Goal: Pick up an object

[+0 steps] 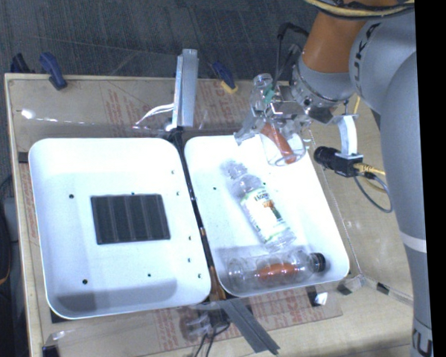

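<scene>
left bin is sitting there with just a dark ribbed mat in it. in the right bin, a labelled clear plastic bottle is lying diagonally and another clear bottle is lying along the near wall. both are looking light, slick and squashy, so i'd be grabbing mid-body. the gripper is hovering at the far corner, clamped on a clear bottle with orange inside.

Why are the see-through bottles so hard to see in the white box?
In the camera view, the right bin is bright white under strong light, so the clear bottle and the one lying along the near wall wash out; labels and caps show best. The gripper looks slightly blurry.
</scene>
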